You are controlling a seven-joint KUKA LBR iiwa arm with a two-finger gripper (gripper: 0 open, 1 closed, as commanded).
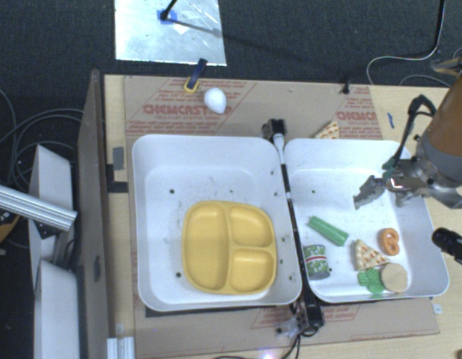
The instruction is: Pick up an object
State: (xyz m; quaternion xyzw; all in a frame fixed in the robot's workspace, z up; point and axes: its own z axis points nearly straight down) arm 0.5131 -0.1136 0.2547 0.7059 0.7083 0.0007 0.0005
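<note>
The gripper hangs over the right bin with nothing in it — can't tell if it's open or shut. The green cylinder, pizza slice and orange ring lie nearer the front — the yellow tray fills the left bin.

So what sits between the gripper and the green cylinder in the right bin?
Nothing: in the camera view, bare white floor of the right bin separates the gripper from the green cylinder below it.
</note>
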